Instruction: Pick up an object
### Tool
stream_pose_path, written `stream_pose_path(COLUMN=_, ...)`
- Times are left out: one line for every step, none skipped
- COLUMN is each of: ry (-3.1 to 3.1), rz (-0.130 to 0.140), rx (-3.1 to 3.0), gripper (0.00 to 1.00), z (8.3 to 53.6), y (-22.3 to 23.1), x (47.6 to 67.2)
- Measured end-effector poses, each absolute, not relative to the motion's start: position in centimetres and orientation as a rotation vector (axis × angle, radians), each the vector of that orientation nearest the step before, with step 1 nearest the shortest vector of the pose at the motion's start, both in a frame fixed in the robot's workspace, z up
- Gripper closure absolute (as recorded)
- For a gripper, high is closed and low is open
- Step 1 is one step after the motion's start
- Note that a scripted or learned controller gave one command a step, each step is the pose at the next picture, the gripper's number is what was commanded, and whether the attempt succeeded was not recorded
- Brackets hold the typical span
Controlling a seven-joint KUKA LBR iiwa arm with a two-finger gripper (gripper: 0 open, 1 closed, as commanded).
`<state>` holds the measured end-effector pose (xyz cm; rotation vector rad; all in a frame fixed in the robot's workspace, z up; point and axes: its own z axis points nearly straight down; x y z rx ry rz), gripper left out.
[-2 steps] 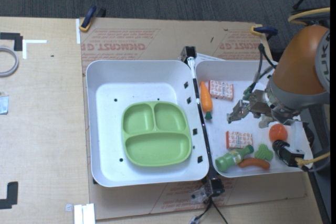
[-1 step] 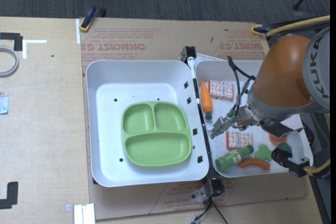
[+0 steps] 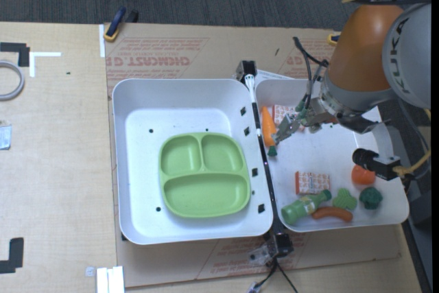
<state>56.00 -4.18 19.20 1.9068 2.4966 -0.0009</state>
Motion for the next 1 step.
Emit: stream_pose_path(ry=2.597, rz=0.000, rx=1.767, gripper=0.00, z=19.21, y=-4.50, x=47.78)
